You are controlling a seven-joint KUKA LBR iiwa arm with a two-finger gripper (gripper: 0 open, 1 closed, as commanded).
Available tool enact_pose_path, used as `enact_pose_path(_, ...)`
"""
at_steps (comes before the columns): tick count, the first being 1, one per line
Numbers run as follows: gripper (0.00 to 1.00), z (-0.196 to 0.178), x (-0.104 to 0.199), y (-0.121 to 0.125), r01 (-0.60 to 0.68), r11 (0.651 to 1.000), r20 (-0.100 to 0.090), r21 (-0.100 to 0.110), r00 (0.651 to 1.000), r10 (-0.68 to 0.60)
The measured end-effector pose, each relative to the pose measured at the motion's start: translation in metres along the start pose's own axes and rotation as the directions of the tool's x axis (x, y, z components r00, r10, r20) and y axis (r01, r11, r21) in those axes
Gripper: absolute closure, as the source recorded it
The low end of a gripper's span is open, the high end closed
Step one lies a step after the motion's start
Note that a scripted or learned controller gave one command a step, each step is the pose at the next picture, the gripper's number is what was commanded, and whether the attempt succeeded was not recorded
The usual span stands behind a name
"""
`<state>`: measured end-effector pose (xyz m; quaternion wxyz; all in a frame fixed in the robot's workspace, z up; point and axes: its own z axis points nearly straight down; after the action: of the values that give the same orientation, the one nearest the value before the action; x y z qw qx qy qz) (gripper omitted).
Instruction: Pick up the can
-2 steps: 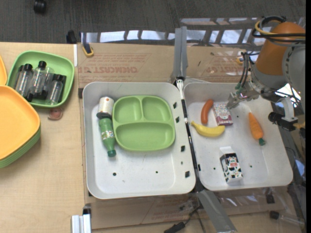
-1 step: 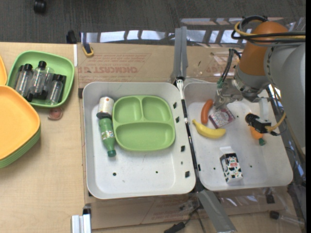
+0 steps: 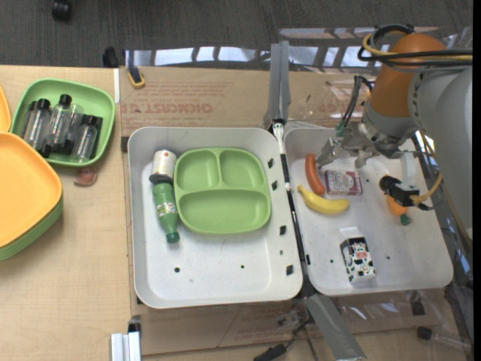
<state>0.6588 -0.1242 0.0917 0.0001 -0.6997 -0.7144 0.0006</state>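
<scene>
The can (image 3: 343, 182) lies on its side in the right bin (image 3: 421, 277), short, with a red and white label. It rests between a red sausage (image 3: 312, 171) to its left and an orange carrot (image 3: 396, 201) to its right. My gripper (image 3: 346, 155) hangs just beyond the can's far edge, at the end of the grey arm with the orange band (image 3: 406, 66). Its two dark fingers (image 3: 329, 154) are spread to either side, open, with nothing between them.
A banana (image 3: 324, 201) lies just in front of the can, and a small cow-print carton (image 3: 358, 259) stands nearer the front. The left bin (image 3: 218, 277) holds a green divided plate (image 3: 222, 189), a green bottle (image 3: 166, 209) and a white cylinder (image 3: 164, 161).
</scene>
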Motion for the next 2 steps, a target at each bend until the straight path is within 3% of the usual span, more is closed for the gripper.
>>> enact_pose_path(1,1.0,-0.009,0.0,0.0,0.002,1.0,0.001,-0.001,1.0,-0.002)
enact_pose_path(2,1.0,-0.016,0.03,0.0,-0.217,0.976,0.001,0.0,0.976,0.217)
